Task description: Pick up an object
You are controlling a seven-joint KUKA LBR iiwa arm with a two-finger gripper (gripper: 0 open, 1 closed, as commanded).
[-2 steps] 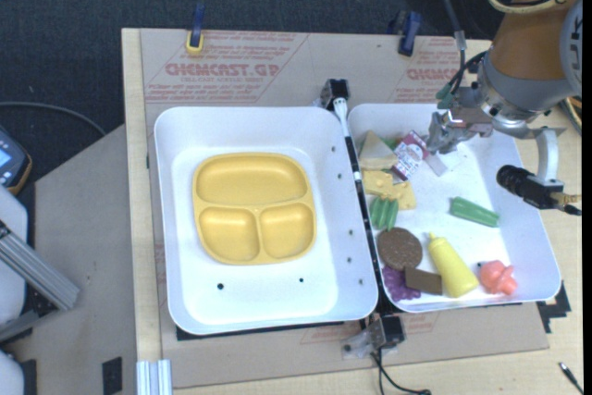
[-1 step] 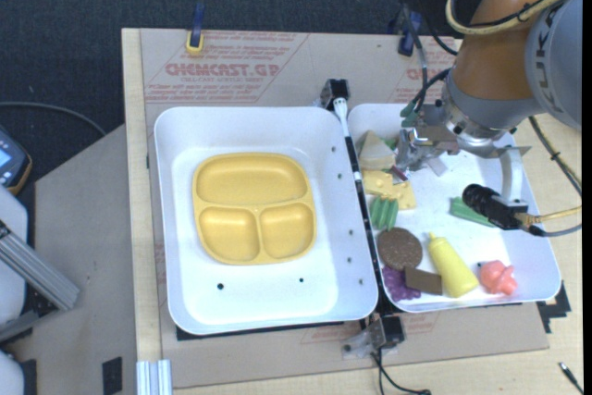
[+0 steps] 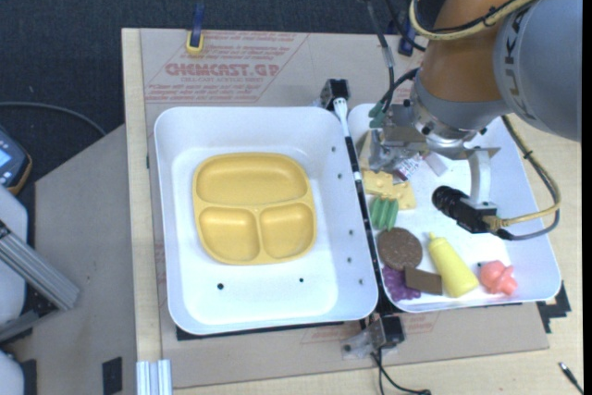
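My gripper point(image 3: 395, 156) hangs low over the far left part of the right bin point(image 3: 527, 199), under the orange-banded wrist. Just below it lies a yellow wedge of toy cheese point(image 3: 388, 190), with a small red-and-white item point(image 3: 408, 167) right at the gripper; whether that item is held is unclear. Nearer the front along the left wall sit a green piece point(image 3: 384, 214), a round brown cookie point(image 3: 400, 247), a purple piece point(image 3: 395, 282) and a brown block point(image 3: 423, 281). A yellow bottle point(image 3: 450, 265) and a pink toy point(image 3: 498, 277) lie at the front right.
The left bin point(image 3: 176, 227) holds a yellow three-compartment plate point(image 3: 252, 204). The divider between the two bins point(image 3: 355, 199) runs close to the gripper's left side. The arm covers the far right part of the right bin.
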